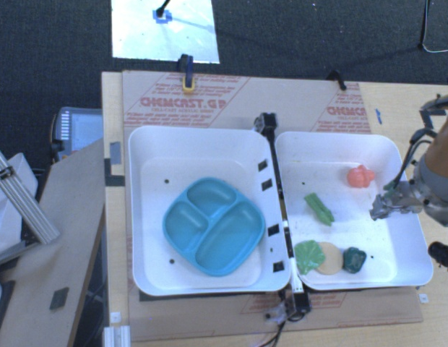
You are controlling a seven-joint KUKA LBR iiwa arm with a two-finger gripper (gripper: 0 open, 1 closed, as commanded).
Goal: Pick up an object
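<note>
At the right edge of the frame we see the jaws [381, 208], a small grey metal assembly poised over the right rim of the right bin [386, 147]; we cannot tell how they stand, since they are too small and blurred here, and we see nothing caught in them. Nearest to them, up and to the left, lies a pink object [360, 176] on the bin floor, apart from the jaws. Further left, near the middle of this bin, a green elongated piece [319, 209] lies at a slant. Along the lower part of the same bin three things sit in a row: a light green leafy piece [308, 255] at the left, a tan round disc [329, 257] touching it, and a dark green lump [354, 259] just beside the disc on its right. Behind the jaws the grey arm [439, 166] enters from the right, with dark cables looping beside it. The left bin [148, 194] sits against the right one, with a line of black clips along the divide, and holds a blue divided plate [214, 225] with three compartments. Both bins rest on a sheet of cardboard [209, 100] printed in red, spread over the bench [112, 107]. At the upper left a pale square sheet [164, 20] lies on the dark floor.
</note>
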